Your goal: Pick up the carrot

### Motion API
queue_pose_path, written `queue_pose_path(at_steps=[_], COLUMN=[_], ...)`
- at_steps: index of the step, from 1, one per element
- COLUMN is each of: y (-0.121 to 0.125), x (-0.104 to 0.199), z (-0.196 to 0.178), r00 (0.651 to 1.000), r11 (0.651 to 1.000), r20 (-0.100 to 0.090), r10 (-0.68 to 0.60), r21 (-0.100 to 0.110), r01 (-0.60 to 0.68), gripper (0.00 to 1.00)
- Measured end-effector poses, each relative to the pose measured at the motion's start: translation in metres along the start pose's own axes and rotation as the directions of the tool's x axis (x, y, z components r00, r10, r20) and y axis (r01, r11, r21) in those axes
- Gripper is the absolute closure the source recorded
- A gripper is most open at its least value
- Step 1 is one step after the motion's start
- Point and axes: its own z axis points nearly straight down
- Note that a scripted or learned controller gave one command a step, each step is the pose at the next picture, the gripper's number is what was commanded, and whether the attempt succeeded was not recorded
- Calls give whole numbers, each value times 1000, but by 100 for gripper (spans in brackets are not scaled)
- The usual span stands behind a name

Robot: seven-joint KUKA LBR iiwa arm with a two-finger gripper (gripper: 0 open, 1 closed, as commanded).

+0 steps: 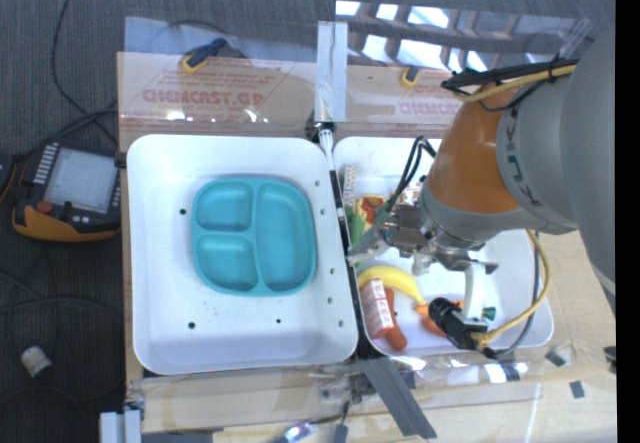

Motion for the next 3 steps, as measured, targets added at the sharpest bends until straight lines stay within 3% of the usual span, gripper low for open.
queue_pose_path(at_steps=[1, 2, 3], y=[6, -3, 10], x=[-78, -45, -91], z=[66, -1, 81], r00=[953, 828, 797], r11=[953, 828, 796], r20=[1, 2, 12], r10=[-304, -561, -604], r21=[0, -3, -19], r01=[304, 561, 604], gripper=[0, 0, 0])
